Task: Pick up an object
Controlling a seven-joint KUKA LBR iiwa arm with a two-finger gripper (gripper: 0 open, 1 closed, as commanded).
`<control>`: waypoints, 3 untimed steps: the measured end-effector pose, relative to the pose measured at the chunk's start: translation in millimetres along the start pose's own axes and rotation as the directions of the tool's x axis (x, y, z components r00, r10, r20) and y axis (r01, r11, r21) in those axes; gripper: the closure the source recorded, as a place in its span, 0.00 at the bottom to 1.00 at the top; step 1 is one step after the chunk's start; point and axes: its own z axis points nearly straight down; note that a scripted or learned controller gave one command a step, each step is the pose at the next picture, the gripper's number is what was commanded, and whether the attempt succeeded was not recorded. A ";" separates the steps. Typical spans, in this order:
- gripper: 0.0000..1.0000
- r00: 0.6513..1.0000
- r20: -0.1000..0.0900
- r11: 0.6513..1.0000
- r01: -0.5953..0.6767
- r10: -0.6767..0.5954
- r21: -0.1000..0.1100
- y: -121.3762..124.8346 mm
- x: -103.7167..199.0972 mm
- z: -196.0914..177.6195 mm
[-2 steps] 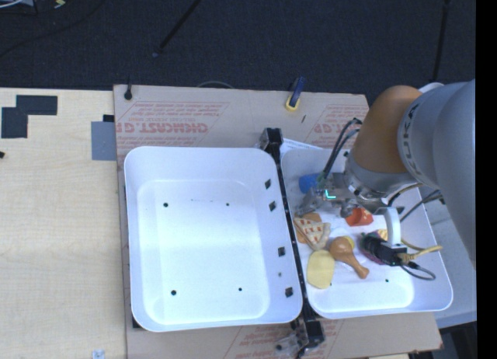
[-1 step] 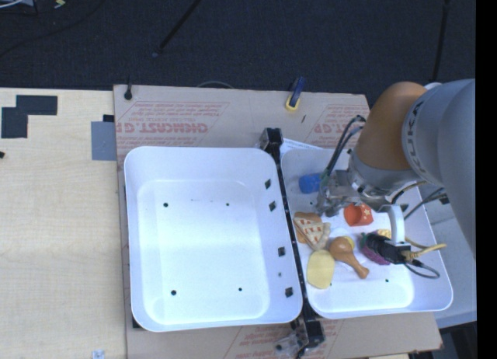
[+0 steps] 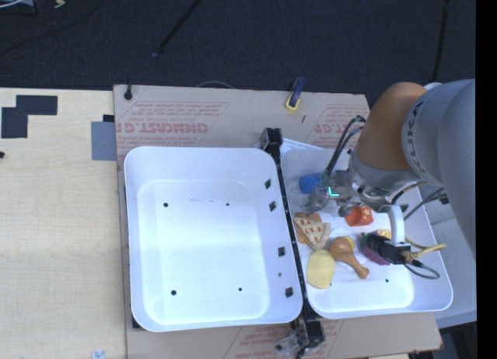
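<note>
Cardboard-backed bench, right bin [image 3: 435,303]: gripper [image 3: 332,193] low among toy foods, pincer state unreadable. Advisable: centre over blue piece [image 3: 309,182], descend straight.

White bins [image 3: 147,194]; a blue object [image 3: 309,182], red piece [image 3: 359,215], yellow lump [image 3: 321,269], brown drumstick [image 3: 348,255], purple item [image 3: 378,249], lattice-patterned tan waffle [image 3: 311,230]

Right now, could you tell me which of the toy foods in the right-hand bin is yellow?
The pale yellow rounded piece, lying nearest the bins' divider at the front. The waffle slice is tan, the drumstick brown, the tomato-like piece red.
</note>
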 end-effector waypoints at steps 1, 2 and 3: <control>0.00 1.000 0.002 1.000 0.010 -0.010 0.004 -15.8 10.8 22.6; 0.00 1.000 0.002 1.000 0.012 -0.012 0.008 -84.2 2.0 21.9; 1.00 1.000 0.002 1.000 0.005 -0.005 0.004 -81.8 0.5 11.5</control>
